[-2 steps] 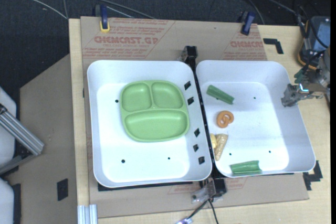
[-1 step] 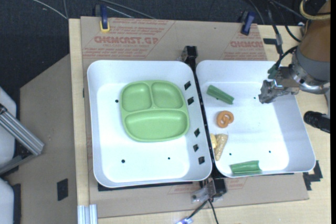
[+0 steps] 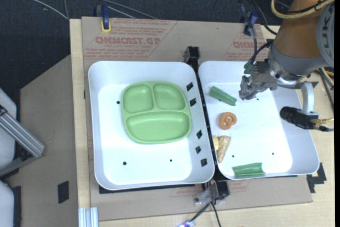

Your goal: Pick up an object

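Two white bins sat side by side on the counter point(image 3: 159, 32), and the work was all in the right bin point(image 3: 297, 146). The gripper point(image 3: 248, 91) hung low over that bin's upper part, its tip just beside the right end of a green stick-shaped piece point(image 3: 222, 95) lying at a slant near the divider. Nothing showed between the gripper's tips, and whether it was spread or closed could not be told from this angle (the wrist body hid most of it).

Other candidates lay further down the same bin: an orange ring-shaped piece point(image 3: 228, 120) below the green stick, a pale tan piece point(image 3: 222, 146) against the divider, and a second green piece point(image 3: 248, 169) near the bottom rim. The left bin point(image 3: 101, 130) held a green sectioned plate point(image 3: 156, 112), well apart from the arm.

By my reading, the step in hand was the approach, with the grasp itself not yet made. The next move would call for shifting slightly left to centre over the green stick, lining up across its narrow width, then descending and closing before any lift.
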